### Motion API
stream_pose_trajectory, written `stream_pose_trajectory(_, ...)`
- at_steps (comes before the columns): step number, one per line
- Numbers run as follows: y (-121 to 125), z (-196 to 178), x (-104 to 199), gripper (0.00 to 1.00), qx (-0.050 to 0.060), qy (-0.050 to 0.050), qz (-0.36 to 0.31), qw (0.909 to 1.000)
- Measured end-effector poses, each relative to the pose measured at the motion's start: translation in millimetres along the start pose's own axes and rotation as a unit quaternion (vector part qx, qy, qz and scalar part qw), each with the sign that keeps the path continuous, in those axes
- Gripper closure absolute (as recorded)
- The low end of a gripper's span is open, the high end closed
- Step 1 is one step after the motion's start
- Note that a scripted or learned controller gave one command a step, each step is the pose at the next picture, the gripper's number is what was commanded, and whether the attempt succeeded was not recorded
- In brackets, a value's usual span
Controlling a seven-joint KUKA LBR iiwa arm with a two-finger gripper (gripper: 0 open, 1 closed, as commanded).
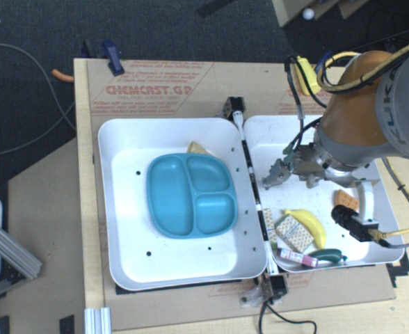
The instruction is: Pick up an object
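My gripper (275,176) hangs low over the left part of the right bin (267,134), near the divider between the bins. I see nothing held in it. In front of it, toward the bin's near edge, lie a yellow banana (310,226), a checkered packet (293,236) and a green and pink pen-like thing (317,258). A small orange-brown block (345,200) sits to the gripper's right, partly behind the arm. The grey and orange arm (361,117) covers the back right of this bin.
The left bin (121,186) holds a blue divided plate (190,193) with a pale yellow piece (198,148) peeking out behind it. A black clip (234,106) sits at the far end of the divider. Brown cardboard (149,85) lies beyond the bins.
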State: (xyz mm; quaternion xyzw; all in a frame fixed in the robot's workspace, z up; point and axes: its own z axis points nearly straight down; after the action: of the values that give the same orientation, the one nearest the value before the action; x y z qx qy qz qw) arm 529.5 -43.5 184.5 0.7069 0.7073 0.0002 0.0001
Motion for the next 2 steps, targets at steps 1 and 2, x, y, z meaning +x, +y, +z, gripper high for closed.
stream_pose_trajectory(1,2.3,87.1,-97.1,0.00,0.002,0.000,0.001,1.0000)
stream_pose_trajectory(2,-47.8,97.3,-54.3,0.00,-0.004,-0.001,0.001,1.0000)
